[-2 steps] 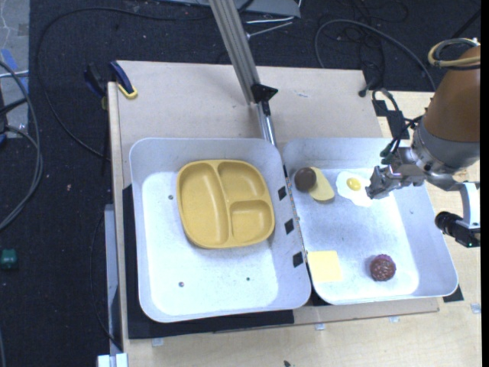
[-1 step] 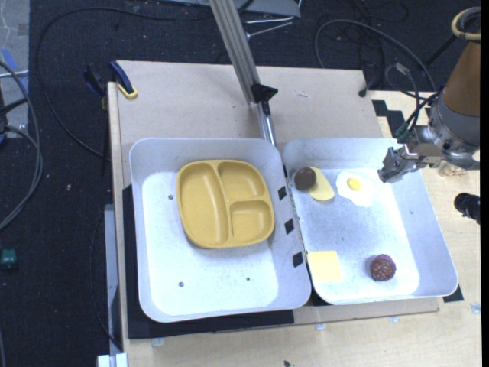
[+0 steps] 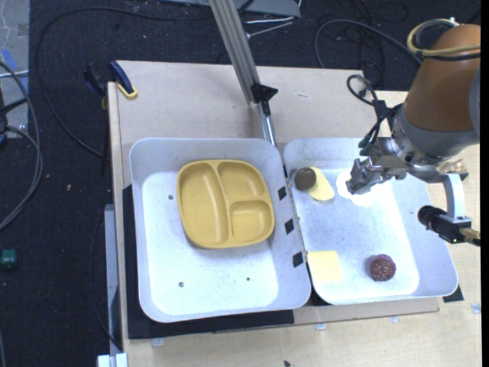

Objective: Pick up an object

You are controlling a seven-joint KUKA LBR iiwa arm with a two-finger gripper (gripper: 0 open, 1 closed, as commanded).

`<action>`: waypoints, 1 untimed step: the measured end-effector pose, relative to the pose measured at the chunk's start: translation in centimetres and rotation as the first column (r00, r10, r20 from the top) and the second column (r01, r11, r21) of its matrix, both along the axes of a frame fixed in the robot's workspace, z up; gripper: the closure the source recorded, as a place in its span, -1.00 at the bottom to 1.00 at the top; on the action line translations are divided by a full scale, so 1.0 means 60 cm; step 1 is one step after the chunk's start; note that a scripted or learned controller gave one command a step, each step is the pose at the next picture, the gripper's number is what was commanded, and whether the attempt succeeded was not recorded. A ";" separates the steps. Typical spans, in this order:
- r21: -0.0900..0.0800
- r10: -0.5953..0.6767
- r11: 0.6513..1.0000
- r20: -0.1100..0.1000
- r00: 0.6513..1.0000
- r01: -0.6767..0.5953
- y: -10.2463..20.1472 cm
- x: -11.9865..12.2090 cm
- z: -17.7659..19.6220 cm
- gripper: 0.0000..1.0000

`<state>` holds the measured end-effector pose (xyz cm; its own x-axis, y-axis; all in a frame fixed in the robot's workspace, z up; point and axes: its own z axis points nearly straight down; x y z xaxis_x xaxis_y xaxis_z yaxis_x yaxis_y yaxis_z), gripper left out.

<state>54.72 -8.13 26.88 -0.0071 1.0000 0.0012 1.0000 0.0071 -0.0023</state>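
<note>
The right bin holds a small brown ball at its upper left, with a pale yellow oval piece touching it. A pale yellow square block lies near the bin's front left, and a dark red bumpy ball sits at the front right. My gripper hangs over the upper middle of this bin, to the right of the yellow oval piece. Nothing shows between its fingers.
The left bin holds a yellow divided plate. A metal pole slants from the top down to the gap between the bins. Cables lie on the dark floor around the bench.
</note>
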 end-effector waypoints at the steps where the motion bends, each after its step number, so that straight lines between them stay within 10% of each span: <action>1: 0.001 0.002 1.000 0.000 1.000 -0.002 0.094 -0.018 0.003 1.00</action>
<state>53.63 -2.46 27.04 -0.0088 1.0000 0.0020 1.0000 0.0088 -0.0018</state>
